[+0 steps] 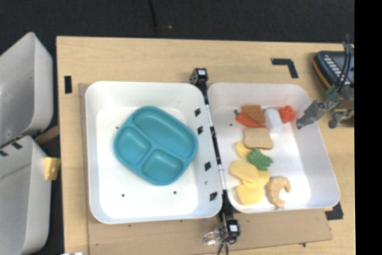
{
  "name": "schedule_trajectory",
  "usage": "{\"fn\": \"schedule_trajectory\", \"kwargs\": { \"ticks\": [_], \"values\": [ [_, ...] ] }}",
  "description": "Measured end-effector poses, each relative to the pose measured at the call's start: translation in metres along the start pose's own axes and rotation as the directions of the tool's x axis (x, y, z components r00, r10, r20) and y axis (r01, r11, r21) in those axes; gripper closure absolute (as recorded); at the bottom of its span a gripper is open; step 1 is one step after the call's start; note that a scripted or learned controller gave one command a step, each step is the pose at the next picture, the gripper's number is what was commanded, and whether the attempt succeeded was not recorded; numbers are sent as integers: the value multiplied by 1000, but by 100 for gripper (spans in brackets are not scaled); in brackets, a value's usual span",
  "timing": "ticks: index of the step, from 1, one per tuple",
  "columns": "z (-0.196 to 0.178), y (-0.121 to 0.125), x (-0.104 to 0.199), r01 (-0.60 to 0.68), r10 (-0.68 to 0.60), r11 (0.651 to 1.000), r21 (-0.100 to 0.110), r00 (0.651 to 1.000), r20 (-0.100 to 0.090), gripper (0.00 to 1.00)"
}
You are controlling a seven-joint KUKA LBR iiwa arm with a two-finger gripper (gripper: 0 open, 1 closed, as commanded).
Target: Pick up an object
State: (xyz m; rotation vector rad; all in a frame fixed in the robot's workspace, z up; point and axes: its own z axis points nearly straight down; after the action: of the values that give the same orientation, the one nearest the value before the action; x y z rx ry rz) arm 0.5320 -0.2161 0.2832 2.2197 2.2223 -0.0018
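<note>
The gripper [322, 111] hovers at the right bin's [316, 188] three o'clock rim — spread or pinched, I cannot tell — so descend squarely over the red piece [287, 113].

No readable text, labels, brands or numbers anywhere. Only plain black marks without letters: an angle mark on the counter [71, 57] near the far right corner [285, 66], a small bar at the left edge [67, 84], and short black ticks along the divider between the two white bins [210, 146]. Too small to read as signs.
</note>
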Motion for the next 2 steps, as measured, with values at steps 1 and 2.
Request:
{"fn": "schedule_trajectory", "kwargs": {
  "ticks": [1, 2],
  "values": [
    [49, 32, 78, 8, -8, 1000, 2, 1000, -3, 0],
    [189, 18, 77, -3, 3, 1000, 4, 1000, -1, 0]
  ]
}}
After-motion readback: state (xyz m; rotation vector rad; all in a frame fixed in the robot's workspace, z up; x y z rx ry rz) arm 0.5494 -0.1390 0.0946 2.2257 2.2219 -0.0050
